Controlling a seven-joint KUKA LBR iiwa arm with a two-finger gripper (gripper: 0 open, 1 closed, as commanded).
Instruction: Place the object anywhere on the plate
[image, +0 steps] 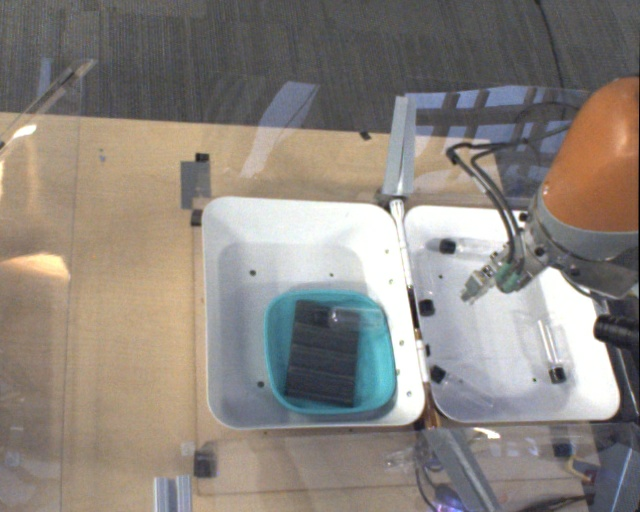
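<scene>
The dark ridged block (323, 351) lies flat on the teal plate (378, 375), looking stiff and light, best pinched across its narrow sides, while the gripper (478, 285) hovers over the right bin (590, 400), its opening impossible to judge.

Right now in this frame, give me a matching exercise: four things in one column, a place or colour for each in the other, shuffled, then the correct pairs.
Things:
1. plate
2. dark ridged object
3. gripper
4. orange band

Places or colours:
A. lying on the plate
B. on the arm, at the view's right edge
C. teal, in the left bin
D. over the right bin

Pairs: 1-C, 2-A, 3-D, 4-B
</scene>
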